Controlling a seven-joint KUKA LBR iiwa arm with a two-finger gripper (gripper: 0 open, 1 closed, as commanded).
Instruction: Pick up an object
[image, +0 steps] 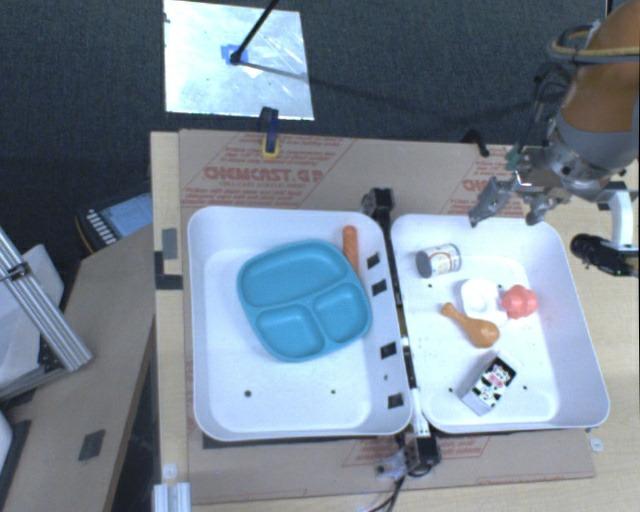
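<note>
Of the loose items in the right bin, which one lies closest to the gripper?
The small grey and white can lying on its side, at that bin's far end. The gripper hangs just beyond the rim there; the other items lie farther down.

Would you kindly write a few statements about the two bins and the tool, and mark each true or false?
1. The blue divided plate lies in the left bin. True.
2. The orange stick sits in the right bin. False: it lies in the left bin, by the plate's far edge.
3. The tool holds the small can. False: the tool hangs open above the right bin's far rim, with nothing between its fingers.
4. The wooden spoon lies in the right bin, near the pink object. True.
5. The black and white box is in the right bin. True.
</note>
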